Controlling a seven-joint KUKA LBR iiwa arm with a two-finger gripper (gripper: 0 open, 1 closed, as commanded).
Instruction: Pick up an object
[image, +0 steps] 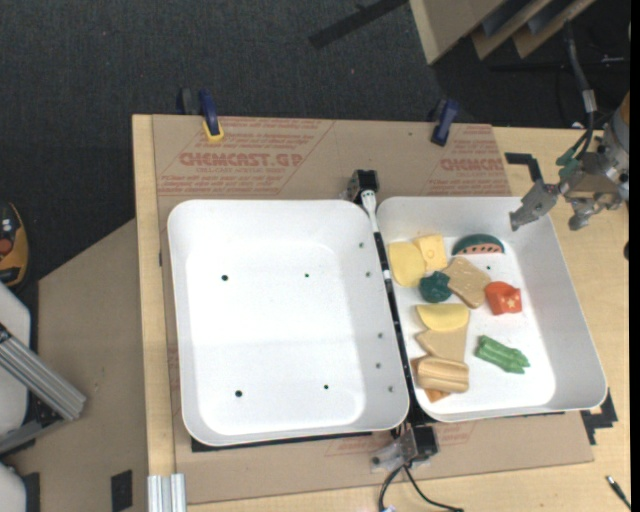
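The right bin (570, 300) holds a pile of toy food: two yellow pieces (405, 263), a watermelon slice (478, 245), a tan cracker (465, 282), a dark green piece (434, 288), a red piece (503, 298), a yellow wedge (442, 317), a tan slab (444, 346), a small bread roll (443, 375) and green beans (501, 355). My gripper (555, 212) hovers above the bin's far right corner, up and to the right of the watermelon slice. Its fingers (530, 208) are spread open with nothing between them.
The left bin (200, 230) lies beside the right one, and a black hinge strip (383, 290) runs between them. Blue clamps (210, 112) (444, 120) grip the board's far edge. A cable (415, 490) trails off the near edge.
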